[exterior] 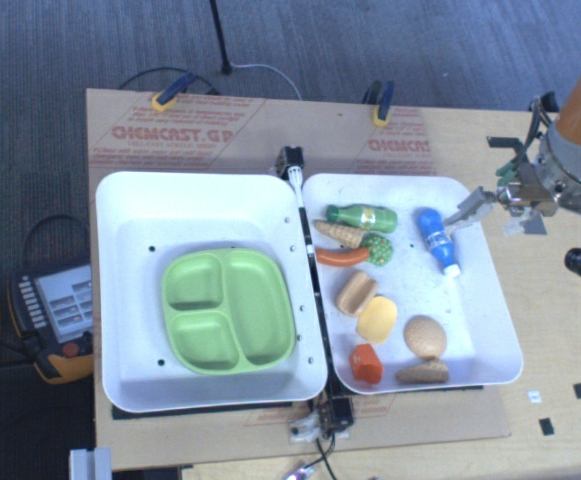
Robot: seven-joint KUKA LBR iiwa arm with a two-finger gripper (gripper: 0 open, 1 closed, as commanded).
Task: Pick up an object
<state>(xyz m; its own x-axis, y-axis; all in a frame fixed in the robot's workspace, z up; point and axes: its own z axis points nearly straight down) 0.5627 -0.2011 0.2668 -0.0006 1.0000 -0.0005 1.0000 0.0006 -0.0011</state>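
The hand [515,200] hovers at the right bin's [490,258] far corner; whether it is spread I cannot tell. Just beside it lies a smooth blue plastic bottle [436,238] with a white cap. A glossy green divided plate [228,309] fills the left bin [130,218]. The brown table [170,133] reads "DIEMCAST".

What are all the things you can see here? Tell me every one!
bins: 2, white, side by side on the bench
divided plate: 1, green, in the left bin
green bottle: 1, top of the right bin
blue bottle: 1, right bin, upper right
corn: 1, yellow, under the green bottle
carrot: 1, orange, below the corn
bread roll: 1, tan, middle
clamps: 2, yellow, bench's far edge
arm: 1, grey and orange, right edge
pincer: 1, over the right bin's upper right corner
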